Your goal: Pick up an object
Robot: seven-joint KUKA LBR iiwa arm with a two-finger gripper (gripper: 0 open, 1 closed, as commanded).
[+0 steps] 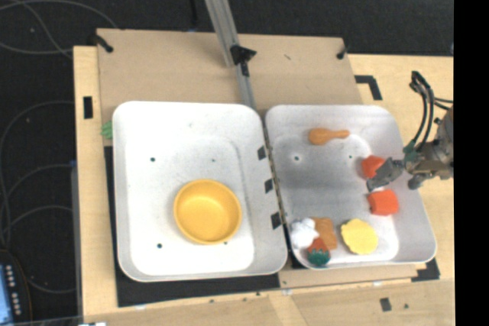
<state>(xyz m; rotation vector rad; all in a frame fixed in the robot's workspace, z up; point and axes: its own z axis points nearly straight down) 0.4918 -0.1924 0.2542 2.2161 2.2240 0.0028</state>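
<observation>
Yellow bowl (207,211) sits in the left bin (137,133); pincer (384,173) hovers beside an orange block (372,166), grip unclear.

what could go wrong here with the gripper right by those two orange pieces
The gripper sits between two orange pieces near the right bin's edge, so it may nudge one while going for the other. The bin wall beside it could also block a clean closing, and a knocked piece might slide toward the yellow piece.

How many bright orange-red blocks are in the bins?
2, both in the right bin by its right side: one block next to the gripper, the other block just below it. More could hide under the arm.
</observation>
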